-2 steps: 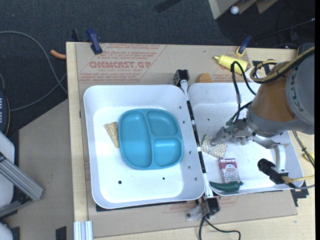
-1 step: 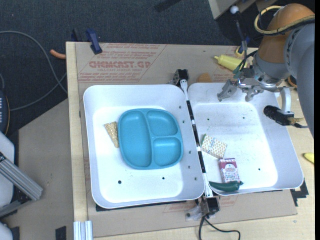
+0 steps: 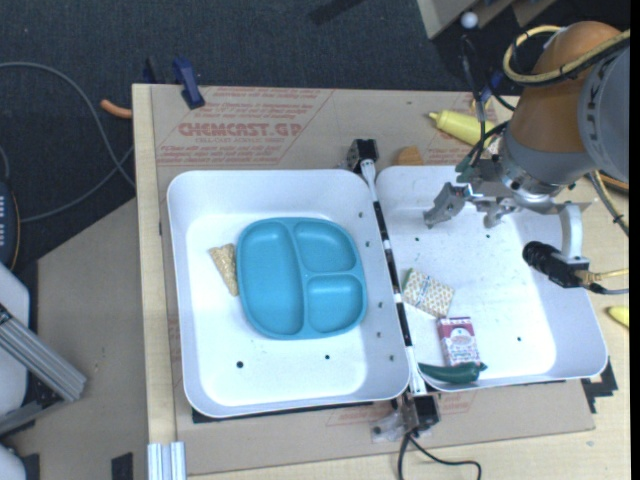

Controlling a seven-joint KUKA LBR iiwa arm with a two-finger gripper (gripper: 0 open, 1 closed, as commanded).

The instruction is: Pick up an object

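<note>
Hanging over the top part of the right shallow white bin (image 3: 560,363), the grey two-finger pincer (image 3: 468,206) has its fingers spread apart, with nothing between them. One finger (image 3: 441,208) points down to the left and does not touch any of the things in the bin. The grey arm with its orange band (image 3: 560,88) comes in from the right.

Both bins sit side by side on a brown cardboard sheet with red letters (image 3: 240,128), on a pale wooden bench (image 3: 600,228). Around the bench is a dark carpet floor (image 3: 220,18) with a thin cable (image 3: 70,118) lying on it.

In the right bin, near its left wall, lies a small patterned square packet (image 3: 428,292). Just below it is a little red and white box (image 3: 459,342), and a dark green pepper-shaped thing (image 3: 452,371) rests at the bottom rim. These are well apart from the pincer.

In the left shallow white bin (image 3: 200,268) sits a blue plastic plate with three parts (image 3: 300,275). A tan cracker-like piece (image 3: 225,264) peeks out from its left side.

Behind the bins lie a yellow banana-shaped toy (image 3: 458,125) and a blue clip (image 3: 187,81).
</note>
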